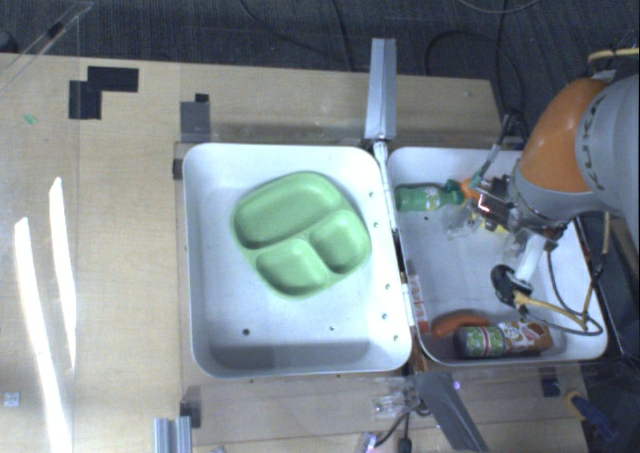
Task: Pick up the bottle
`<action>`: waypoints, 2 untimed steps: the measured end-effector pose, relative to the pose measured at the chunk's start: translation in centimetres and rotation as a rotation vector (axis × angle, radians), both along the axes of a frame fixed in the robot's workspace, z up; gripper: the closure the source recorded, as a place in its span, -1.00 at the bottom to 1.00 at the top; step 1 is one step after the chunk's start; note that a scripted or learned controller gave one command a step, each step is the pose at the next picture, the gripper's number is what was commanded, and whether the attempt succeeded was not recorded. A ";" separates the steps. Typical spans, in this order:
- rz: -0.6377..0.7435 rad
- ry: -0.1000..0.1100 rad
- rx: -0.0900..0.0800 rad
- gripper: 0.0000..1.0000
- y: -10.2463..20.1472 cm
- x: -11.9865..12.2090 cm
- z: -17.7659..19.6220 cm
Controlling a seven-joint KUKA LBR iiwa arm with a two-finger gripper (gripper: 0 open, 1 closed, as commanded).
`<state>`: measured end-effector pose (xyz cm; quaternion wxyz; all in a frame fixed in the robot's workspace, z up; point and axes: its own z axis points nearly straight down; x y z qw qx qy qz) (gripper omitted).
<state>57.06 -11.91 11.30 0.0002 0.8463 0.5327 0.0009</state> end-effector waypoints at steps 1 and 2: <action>-0.240 0.026 -0.012 -1.00 1.6 8.6 -2.5; -0.228 0.002 -0.003 1.00 2.4 9.2 -1.2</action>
